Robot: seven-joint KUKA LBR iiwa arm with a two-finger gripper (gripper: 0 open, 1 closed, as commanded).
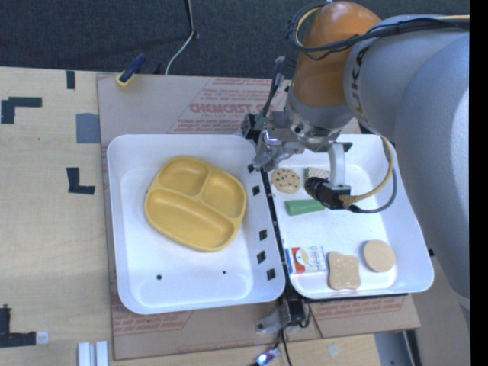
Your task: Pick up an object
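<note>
The right bin (396, 204) holds a round speckled cookie (286, 179), a green bar (305, 207), a small red and white carton (306, 259), a tan toast slice (343, 271) and a round beige cracker (378, 255). My gripper (268, 152) hangs at the bin's far left corner, over the divider between the bins. It is just above and left of the cookie. The orange wrist band (332, 52) and the grey arm cover the bin's far right part.
A yellow divided plate (197, 202) lies in the left bin (130, 280). A black cable (366, 197) loops from the wrist over the right bin. A blue and yellow item (130, 69) lies on the bench at the far left.
</note>
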